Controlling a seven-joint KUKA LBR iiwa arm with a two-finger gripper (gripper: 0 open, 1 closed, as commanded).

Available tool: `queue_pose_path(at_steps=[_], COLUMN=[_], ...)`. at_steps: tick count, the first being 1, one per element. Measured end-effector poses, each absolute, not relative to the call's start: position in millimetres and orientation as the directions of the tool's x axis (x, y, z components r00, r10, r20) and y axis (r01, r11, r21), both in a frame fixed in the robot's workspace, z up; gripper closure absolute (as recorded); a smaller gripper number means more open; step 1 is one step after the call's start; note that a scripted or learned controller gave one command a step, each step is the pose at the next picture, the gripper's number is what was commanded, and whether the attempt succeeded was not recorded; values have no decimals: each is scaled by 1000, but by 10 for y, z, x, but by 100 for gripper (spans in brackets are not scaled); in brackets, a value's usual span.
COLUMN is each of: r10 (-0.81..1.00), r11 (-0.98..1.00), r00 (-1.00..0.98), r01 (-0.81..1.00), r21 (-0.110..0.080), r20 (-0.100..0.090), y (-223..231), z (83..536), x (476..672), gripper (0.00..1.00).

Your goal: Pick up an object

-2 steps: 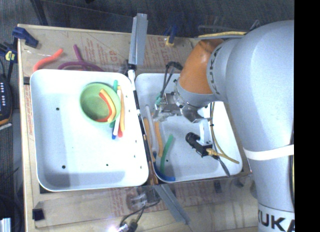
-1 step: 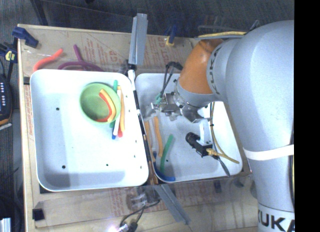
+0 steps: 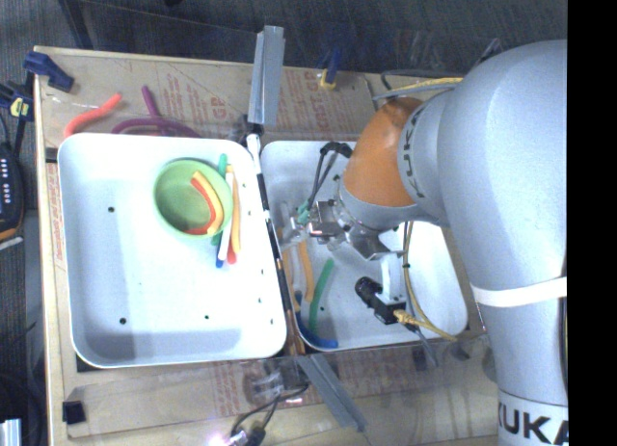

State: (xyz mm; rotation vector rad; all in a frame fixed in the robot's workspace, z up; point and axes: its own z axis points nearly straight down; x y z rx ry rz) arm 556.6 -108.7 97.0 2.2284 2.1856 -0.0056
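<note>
The pincer (image 3: pixel 307 223) hangs low in the right bin (image 3: pixel 439 280); whether it grips anything, I cannot tell. Just below it lie a green strip (image 3: pixel 324 280) and a blue one (image 3: pixel 316 338), probably light and bendy, best pinched mid-length. The arm's bulk hides much of that bin.

The counter (image 3: pixel 145 83) is a pale wooden board with red printing on it. Two shallow white bins sit on it side by side, the left bin (image 3: pixel 125 300) touching the right bin (image 3: pixel 280 170) along their shared edge. Behind the left bin lie an orange strip (image 3: pixel 92 115) and a purple cord (image 3: pixel 154 124). A blue clamp (image 3: pixel 46 68) grips the counter's far left corner.
</note>
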Motion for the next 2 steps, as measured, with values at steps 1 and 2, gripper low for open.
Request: queue_pose_path(at_steps=[1,2], r10=[1000,974], r11=[-14,225], r00=[14,-225], r01=[1000,974], r21=[5,-1], r20=[-6,1], y=[-1042,-814], z=[1062,1921], x=[5566,6016], gripper=[100,100])
